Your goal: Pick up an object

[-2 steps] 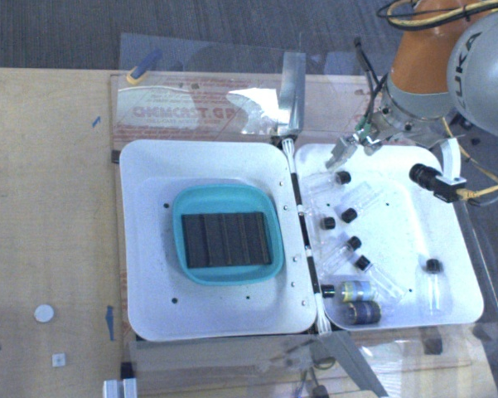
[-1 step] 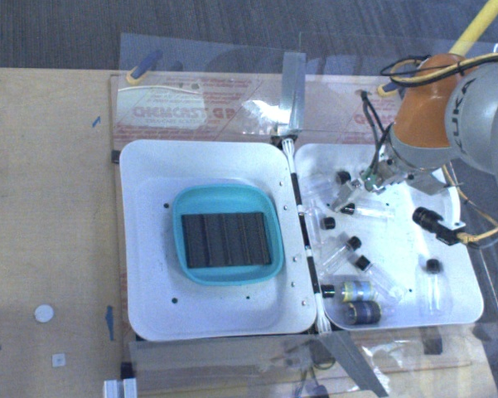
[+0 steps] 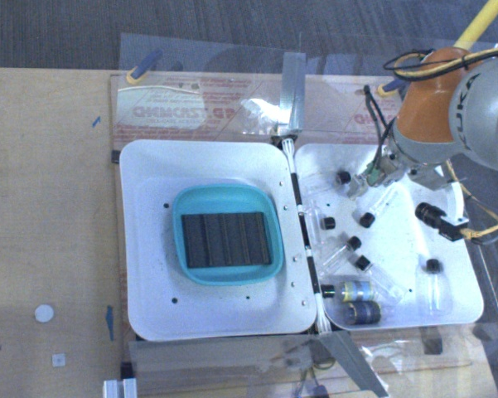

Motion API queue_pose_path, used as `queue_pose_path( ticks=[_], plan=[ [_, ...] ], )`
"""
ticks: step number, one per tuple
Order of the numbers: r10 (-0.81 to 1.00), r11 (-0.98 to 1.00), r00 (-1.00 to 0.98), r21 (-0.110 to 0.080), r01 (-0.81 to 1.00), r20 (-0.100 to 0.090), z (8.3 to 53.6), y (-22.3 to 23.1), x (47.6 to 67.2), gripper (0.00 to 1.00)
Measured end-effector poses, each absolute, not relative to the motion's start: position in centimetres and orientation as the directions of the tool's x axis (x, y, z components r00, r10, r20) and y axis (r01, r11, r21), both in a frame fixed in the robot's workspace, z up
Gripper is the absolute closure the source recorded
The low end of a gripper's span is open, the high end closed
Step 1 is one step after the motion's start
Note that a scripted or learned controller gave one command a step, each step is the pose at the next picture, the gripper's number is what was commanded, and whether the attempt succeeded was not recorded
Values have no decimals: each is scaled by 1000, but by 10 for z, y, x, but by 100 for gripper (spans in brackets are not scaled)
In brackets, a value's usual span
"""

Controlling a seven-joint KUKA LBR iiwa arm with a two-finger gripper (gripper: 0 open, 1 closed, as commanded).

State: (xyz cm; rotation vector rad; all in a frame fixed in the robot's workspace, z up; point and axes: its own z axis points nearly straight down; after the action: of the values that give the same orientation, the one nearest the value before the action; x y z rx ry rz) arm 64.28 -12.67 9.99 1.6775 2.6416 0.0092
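Grey KUKA arm (image 3: 481, 110), rounded smooth casing, partial dark lettering on the shell near the right edge. Wide glossy orange band (image 3: 427, 106) above the wrist. Black and yellow cables (image 3: 418, 63) loop over the band's top; thin black cable runs down its left side. Gripper (image 3: 369, 178) small, metallic, greenish tint.

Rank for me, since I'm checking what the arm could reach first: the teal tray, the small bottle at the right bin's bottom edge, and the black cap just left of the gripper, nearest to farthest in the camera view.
From the gripper:
1. Black cap, just to its left in the right bin.
2. Small bottle, at that bin's bottom edge.
3. Teal tray, in the left bin.
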Motion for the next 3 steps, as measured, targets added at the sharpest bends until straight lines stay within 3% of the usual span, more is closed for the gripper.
queue_pose_path(
  ticks=[1, 2, 3],
  plan=[
    [905, 425, -425, 11, 905, -7, 100, -127, 643, 0],
    [895, 446, -446, 7, 895, -7, 89, -111, 620, 0],
    [864, 503, -503, -5, 864, 14, 90, -172, 666, 0]
  ],
)
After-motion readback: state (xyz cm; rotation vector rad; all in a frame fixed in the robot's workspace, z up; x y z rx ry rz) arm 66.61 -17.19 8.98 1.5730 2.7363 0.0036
